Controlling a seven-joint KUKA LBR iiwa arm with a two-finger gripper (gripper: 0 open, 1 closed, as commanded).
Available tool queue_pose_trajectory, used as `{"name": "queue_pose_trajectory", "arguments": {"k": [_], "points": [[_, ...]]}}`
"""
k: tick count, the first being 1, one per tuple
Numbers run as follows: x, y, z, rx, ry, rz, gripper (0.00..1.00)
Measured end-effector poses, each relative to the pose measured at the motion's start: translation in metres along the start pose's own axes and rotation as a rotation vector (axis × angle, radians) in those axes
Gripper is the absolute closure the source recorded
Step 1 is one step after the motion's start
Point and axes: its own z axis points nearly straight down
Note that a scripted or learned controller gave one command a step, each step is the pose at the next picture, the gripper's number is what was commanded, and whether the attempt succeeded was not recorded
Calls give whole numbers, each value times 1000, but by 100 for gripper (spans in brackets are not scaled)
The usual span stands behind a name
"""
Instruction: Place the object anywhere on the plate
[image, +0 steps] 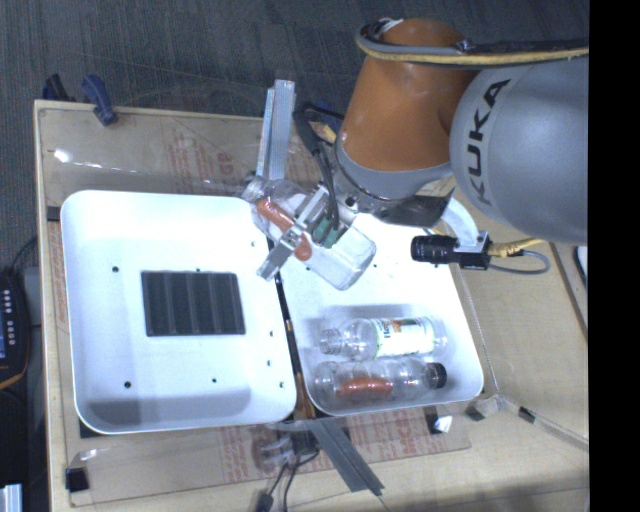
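You have the grey arm (500, 120) reaching in over the right bin (468, 352), its orange band above the wrist. To the gripper's left lies the left bin (100, 300), and in it the dark ribbed plate (193, 303), well apart from the fingers. Below the gripper, in the right bin, two clear bottles lie side by side — one with a white label (385, 337), one with a red label (375, 381). The gripper (292, 232) sits at the seam between the bins, clamped on a clear plastic bottle (340, 255) that hangs tilted over the right bin's upper part — not on the plate
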Motion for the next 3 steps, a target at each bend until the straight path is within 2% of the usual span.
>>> {"name": "queue_pose_trajectory", "arguments": {"k": [1, 2, 3], "points": [[31, 22, -40, 0, 0, -68, 0], [43, 90, -59, 1, 0, -28, 0], [48, 103, 78, 4, 4, -47, 0]]}}
